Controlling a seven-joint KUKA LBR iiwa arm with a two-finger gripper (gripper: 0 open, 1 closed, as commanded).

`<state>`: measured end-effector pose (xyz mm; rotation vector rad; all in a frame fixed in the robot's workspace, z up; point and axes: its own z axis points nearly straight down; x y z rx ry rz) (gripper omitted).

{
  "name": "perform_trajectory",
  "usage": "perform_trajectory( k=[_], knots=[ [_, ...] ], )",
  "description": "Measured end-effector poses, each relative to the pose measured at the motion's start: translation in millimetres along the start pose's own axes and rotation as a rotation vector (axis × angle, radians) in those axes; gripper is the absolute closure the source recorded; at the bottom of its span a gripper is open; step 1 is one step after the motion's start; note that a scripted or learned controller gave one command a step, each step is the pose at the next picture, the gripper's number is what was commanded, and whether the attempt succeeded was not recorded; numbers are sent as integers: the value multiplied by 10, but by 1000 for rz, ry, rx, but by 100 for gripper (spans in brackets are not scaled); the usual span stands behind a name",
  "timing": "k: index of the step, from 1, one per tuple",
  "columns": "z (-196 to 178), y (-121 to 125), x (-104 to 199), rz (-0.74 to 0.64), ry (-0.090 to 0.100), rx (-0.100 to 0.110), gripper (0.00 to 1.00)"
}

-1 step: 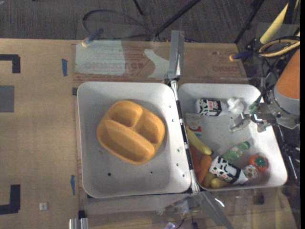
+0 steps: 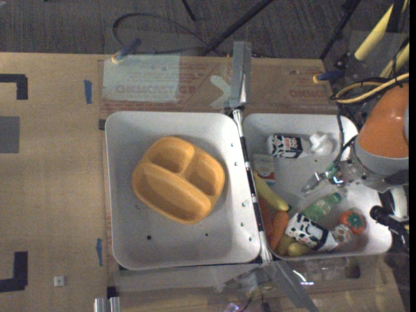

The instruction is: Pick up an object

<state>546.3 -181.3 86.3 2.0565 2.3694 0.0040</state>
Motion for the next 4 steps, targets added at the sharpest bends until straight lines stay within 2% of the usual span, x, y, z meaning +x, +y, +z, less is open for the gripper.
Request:
perform_trajectory(
  k=[1,2,3,4],
  knots=[
    [7,1020,-138,-143,0,1,0],
    [-2,241,-252,-41,6,2,0],
    [3,693,287,-85,0,-1,0],
    [-8,-528,188,12,-1,2,0]
  ],
)
